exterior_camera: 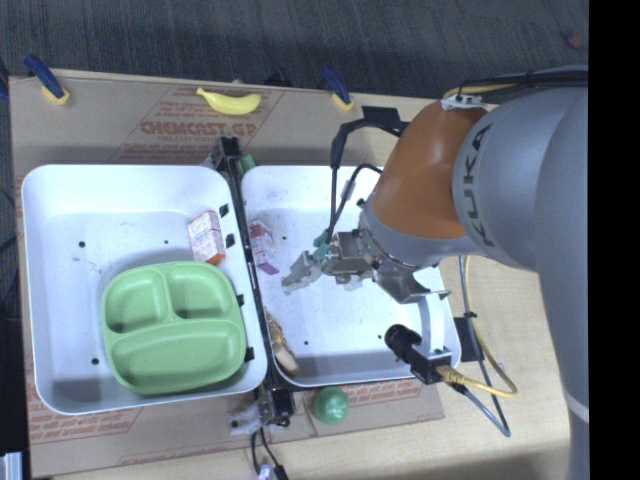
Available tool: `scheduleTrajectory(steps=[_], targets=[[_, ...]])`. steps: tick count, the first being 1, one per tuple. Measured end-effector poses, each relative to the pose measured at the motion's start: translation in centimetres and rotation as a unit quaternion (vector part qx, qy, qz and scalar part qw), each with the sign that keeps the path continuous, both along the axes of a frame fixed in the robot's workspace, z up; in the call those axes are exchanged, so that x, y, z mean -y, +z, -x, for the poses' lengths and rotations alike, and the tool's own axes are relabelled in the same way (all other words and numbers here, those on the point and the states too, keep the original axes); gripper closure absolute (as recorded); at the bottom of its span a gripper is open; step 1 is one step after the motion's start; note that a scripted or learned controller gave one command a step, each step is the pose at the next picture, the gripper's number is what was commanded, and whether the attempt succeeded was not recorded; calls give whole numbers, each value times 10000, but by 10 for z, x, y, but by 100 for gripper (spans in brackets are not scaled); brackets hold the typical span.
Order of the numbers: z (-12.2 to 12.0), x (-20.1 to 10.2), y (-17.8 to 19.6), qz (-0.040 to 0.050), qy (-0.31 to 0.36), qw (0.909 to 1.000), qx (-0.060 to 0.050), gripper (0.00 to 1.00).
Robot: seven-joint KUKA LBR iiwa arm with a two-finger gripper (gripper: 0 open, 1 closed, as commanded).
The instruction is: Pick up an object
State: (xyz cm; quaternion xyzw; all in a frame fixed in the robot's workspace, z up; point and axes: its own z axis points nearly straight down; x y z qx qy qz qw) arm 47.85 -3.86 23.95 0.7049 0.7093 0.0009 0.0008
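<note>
No single target is fixed by the task; the likeliest candidate is the small pink-and-white packet (262,245) lying at the left side of the right bin (345,353), close to the divider between the bins. The gripper (300,271) is seen over the same bin, just right of and below that packet, its pale fingers pointing left; whether they are apart or together cannot be told, and nothing is seen between them. A slender tan object (280,349) lies near the bin's lower left corner. In the left bin (60,208) a green compartment tray (175,325) is set, with a small orange-and-white carton (205,236) just above it. Outside the bins, a yellow banana (229,99) rests on the cardboard at the top and a green ball (330,404) at the bottom. A miss is judged probable: the packet is flat and thin against the bin wall, so the fingers may close above it, push it into the divider, or strike the wall.
</note>
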Motion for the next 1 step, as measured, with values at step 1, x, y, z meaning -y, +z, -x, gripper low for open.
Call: scheduleTrajectory(steps=[1], targets=[[-39, 52, -48, 5, -7, 10000, -18, 0]])
